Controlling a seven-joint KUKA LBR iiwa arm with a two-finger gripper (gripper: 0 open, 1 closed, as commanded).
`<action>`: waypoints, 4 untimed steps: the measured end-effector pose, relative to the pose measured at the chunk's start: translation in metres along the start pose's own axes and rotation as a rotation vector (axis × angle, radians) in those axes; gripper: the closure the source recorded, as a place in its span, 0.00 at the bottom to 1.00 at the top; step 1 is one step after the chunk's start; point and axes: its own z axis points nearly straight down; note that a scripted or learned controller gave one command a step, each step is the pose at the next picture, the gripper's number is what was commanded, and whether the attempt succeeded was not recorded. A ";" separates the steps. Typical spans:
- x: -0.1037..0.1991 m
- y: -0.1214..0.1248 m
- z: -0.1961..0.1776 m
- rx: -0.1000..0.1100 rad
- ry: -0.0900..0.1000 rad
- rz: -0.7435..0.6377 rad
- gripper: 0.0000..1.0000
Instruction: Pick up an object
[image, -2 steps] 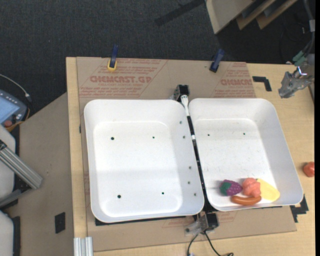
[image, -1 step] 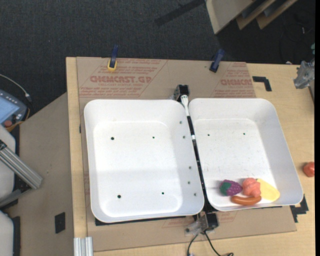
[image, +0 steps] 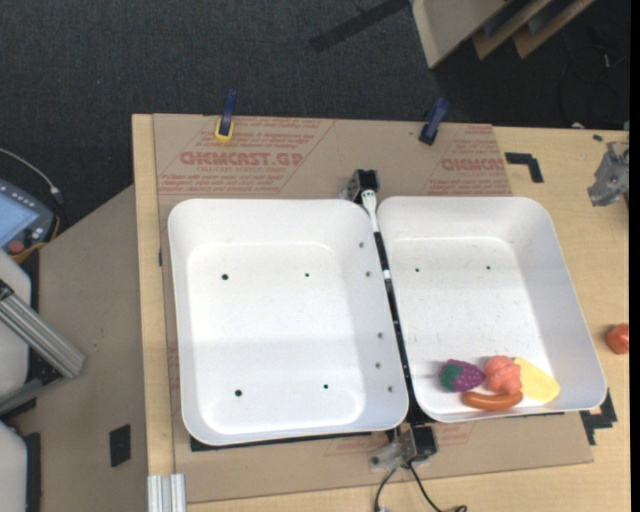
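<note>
The right bin (image: 470, 290) holds a small cluster of toy foods in its near right corner. A purple bunch of grapes (image: 462, 375) lies on the left of the cluster. Beside it sits an orange-red lumpy piece (image: 503, 373), and a yellow piece (image: 538, 384) rests against the bin's wall. An orange-red sausage shape (image: 492, 400) lies along the front of them. The pieces touch or nearly touch one another.
The left bin (image: 275, 320) stands beside the right one, and a black strip (image: 385, 300) runs between them. Both rest on a cardboard sheet (image: 300, 150) held by clamps (image: 226, 118). A grey metal part (image: 608, 176) and a small orange object (image: 619, 339) sit at the right edge.
</note>
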 end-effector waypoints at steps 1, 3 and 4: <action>0.000 0.002 -0.011 -0.006 -0.004 -0.002 1.00; 0.018 0.016 0.052 0.002 0.001 -0.002 1.00; 0.017 0.016 0.037 -0.007 -0.003 -0.002 1.00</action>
